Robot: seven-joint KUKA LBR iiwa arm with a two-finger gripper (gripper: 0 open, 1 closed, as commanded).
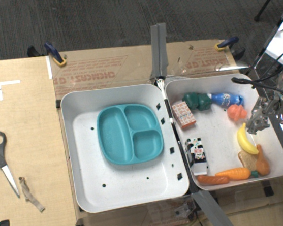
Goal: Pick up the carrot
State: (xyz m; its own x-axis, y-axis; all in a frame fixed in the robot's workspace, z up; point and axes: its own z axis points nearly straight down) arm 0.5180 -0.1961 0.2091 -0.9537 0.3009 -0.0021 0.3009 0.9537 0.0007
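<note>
The carrot point(234, 174), orange with a small green tip at its right end, lies flat along the front wall of the right bin point(220, 131). My gripper point(258, 122) hovers at the right side of that bin, just above the top of a yellow banana point(246, 141). It is well behind and to the right of the carrot, apart from it. Nothing is seen held in the gripper.
A red-orange sausage-like piece point(211, 179) touches the carrot's left end; a bread slice point(246, 159) and an orange item point(262, 165) sit at its right. A cow-print box point(196, 154), patterned box point(182, 114), green toy point(197, 100), blue bottle point(222, 98) and peach item point(237, 113) share the bin. A teal divided plate point(130, 133) lies in the left bin.
</note>
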